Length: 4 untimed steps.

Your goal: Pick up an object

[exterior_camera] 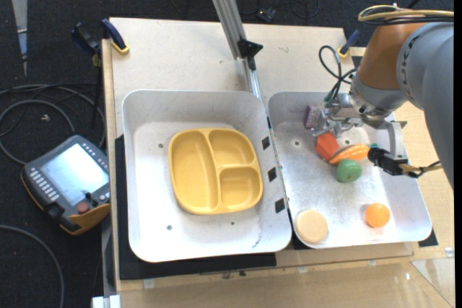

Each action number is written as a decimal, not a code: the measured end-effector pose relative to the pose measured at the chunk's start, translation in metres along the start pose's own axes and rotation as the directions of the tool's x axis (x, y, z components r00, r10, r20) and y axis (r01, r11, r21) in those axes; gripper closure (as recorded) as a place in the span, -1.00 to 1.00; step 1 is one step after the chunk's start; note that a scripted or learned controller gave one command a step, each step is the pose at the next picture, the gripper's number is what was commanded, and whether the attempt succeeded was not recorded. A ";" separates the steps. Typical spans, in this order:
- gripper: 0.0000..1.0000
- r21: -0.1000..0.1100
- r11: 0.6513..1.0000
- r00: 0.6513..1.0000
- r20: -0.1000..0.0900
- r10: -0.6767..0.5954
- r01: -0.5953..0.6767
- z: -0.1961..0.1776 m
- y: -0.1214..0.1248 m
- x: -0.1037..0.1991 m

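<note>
The right bin [404, 227] holds several small objects. An orange-red block [327, 146] lies beside an orange carrot-like piece [351, 153] and a green ball [349, 171]. A small purple item [312, 117] sits near the bin's back left. A round tan disc [312, 225] and an orange ball [377, 215] lie near the front. My gripper [339, 120] hangs over the back of the right bin, just above the orange-red block and right of the purple item.
The left bin [144, 227] holds a yellow divided plate [215, 170]. A metal pole [227, 3] slants up from between the bins. A teach pendant [68, 184] lies on the floor at the left. Black clips sit on the shared bin wall [274, 173].
</note>
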<state>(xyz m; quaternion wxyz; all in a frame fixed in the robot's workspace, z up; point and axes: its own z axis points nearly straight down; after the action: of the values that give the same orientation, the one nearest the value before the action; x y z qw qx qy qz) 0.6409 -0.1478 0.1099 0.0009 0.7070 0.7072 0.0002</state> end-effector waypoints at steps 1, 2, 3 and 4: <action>1.00 -0.005 1.000 1.000 0.000 -0.002 0.002 -0.043 0.001 0.002; 1.00 -0.005 1.000 1.000 0.001 -0.002 0.002 -0.087 0.003 0.000; 1.00 -0.003 1.000 1.000 0.000 -0.002 0.002 -0.106 0.004 0.000; 1.00 0.002 1.000 1.000 -0.003 -0.007 0.007 -0.113 -0.001 0.047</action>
<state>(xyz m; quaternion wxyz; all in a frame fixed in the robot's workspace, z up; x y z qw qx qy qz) 0.6399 -0.1011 0.2230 -0.0009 0.7046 0.7096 0.0005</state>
